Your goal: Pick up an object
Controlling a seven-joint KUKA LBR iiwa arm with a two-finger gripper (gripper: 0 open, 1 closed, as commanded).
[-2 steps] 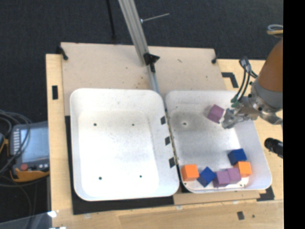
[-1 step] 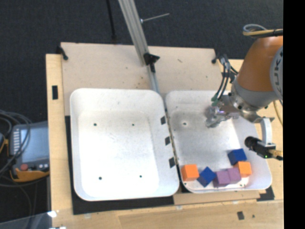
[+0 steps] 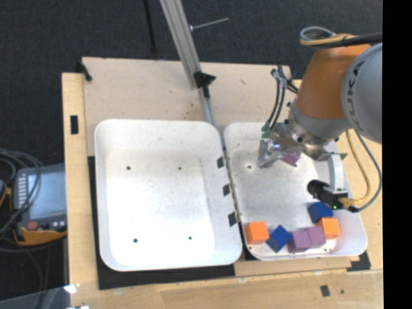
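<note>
In the camera view, your gripper (image 3: 278,152) hangs over the right bin (image 3: 254,188) with a purple block (image 3: 290,157) at its fingers; whether they clamp it, you cannot tell. Treat the block as light, stiff and flat-faced: grip two opposite faces. Other blocks (image 3: 295,235) lie along the bin's near edge.

The grey arm (image 3: 360,82) is wearing an orange band (image 3: 325,82), with black and yellow cables (image 3: 357,166) trailing beside its metallic gripper (image 3: 273,152).
</note>
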